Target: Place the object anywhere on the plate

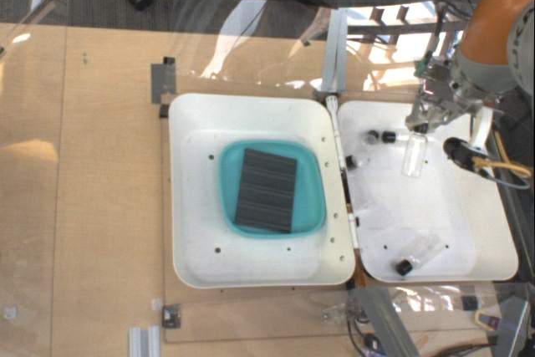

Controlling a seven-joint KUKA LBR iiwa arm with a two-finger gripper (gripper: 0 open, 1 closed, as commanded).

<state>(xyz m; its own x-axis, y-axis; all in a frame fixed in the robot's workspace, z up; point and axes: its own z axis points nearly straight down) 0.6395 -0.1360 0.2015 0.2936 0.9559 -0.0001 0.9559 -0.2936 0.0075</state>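
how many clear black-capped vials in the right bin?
3, possibly. One lies near the front edge, one upright mid-bin below the hand, one small at the back left. The arm may hide others.

1. Left bin (pixel 192 205): teal plate (pixel 313 196) fills the middle; a dark ribbed block (pixel 267 191) covers most of it, leaving only teal margins free.
2. Right bin (pixel 468 221): open floor mid-bin; a clear tube (pixel 413 156) under the gripper (pixel 420 123), and a black-capped vial (pixel 418 253) near the front edge.
3. Raised rims meet between the bins.
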